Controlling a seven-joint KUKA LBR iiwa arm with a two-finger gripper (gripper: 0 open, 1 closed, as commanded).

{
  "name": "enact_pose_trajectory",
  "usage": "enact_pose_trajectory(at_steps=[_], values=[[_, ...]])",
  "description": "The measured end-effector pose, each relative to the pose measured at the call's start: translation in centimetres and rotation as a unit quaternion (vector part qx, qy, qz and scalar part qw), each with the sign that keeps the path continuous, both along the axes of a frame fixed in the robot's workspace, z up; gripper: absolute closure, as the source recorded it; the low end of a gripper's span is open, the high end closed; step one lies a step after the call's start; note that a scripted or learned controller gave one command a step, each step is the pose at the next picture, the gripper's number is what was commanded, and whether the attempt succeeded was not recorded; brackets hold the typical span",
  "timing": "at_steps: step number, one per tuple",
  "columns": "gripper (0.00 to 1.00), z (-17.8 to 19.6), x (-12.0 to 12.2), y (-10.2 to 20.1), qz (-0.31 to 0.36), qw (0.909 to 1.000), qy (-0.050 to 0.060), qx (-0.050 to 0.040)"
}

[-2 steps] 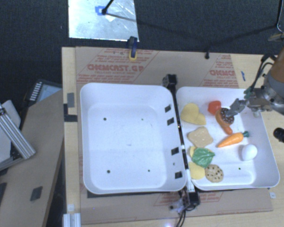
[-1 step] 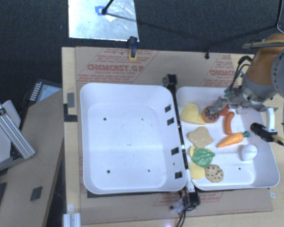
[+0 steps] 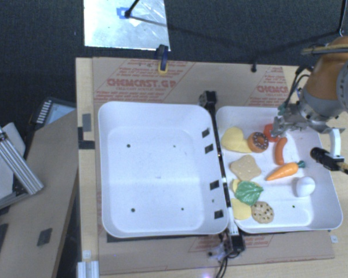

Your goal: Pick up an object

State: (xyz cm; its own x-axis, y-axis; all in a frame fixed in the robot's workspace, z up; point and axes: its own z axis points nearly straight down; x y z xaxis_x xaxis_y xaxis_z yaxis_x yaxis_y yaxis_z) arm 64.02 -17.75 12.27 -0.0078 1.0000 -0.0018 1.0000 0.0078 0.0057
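Cookie (image 3: 262,212) in right bin (image 3: 325,213); board (image 3: 133,80) reads "CHEMCAST GP".

Bench (image 3: 133,74): bears two bins side by side.
Left bin (image 3: 156,169): sits left of the right bin, their rims touching along the middle.
Right bin (image 3: 325,204): holds all the items.
- Heart-shaped piece (image 3: 233,139), far left corner.
- Doughnut (image 3: 258,141), just right of it, touching.
- Sausage (image 3: 279,150), right of the doughnut.
- Gripper (image 3: 280,126), above the far end of the sausage.
- Bread slice (image 3: 245,167), nearer than the doughnut.
- Carrot (image 3: 283,171), right of the bread.
- Egg (image 3: 304,186), right of and nearer than the carrot.
- Leaf (image 3: 249,192), nearer than the bread.
- Cookie (image 3: 262,212), near edge, beside the leaf.
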Motion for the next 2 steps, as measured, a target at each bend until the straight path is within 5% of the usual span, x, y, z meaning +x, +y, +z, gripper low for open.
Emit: enact_pose_trajectory(at_steps=[1,2], values=[[1.00,-3.8,-2.8,1.5,-0.004,1.0000,0.003,0.0007],[1.00,-3.8,-3.6,8.9,0.000,1.0000,0.003,0.0018]])
